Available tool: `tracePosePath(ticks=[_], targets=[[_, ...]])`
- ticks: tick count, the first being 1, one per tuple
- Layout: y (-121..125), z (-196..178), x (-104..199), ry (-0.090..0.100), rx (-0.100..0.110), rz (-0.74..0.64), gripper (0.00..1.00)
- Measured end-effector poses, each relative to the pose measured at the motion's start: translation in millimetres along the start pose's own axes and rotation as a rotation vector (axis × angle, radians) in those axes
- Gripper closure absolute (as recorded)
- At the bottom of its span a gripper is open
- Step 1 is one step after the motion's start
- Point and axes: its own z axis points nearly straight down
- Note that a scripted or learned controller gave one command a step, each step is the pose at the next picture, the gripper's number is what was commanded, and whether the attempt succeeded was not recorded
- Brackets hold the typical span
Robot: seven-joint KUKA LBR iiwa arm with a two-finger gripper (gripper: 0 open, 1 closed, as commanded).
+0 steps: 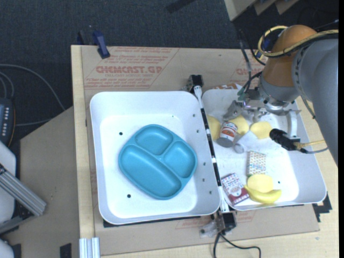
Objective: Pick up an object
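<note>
My gripper (246, 110) hangs low over the back of the right bin (309, 184), under the grey arm with its orange band (287, 42). Just in front of it lie a small can with a red label (228, 134) on its side and three pale yellow pieces (242, 125), (262, 129), (214, 127). Nearer the front are a patterned sachet (257, 163), a red and white packet (233, 186) and a yellow banana-like toy (263, 189). I see nothing lifted off the bin floor.
The left bin (105, 144) holds a blue divided plate (156, 161). A black divider rail (207, 136) runs between the bins. Cables and a black fitting (280, 137) trail from the wrist over the right bin's middle.
</note>
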Motion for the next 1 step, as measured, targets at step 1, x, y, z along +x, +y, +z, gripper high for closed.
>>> tracePosePath(ticks=[1], targets=[[0.6, -10.3, 0.3, -0.001, -0.002, -0.001, 1.0]])
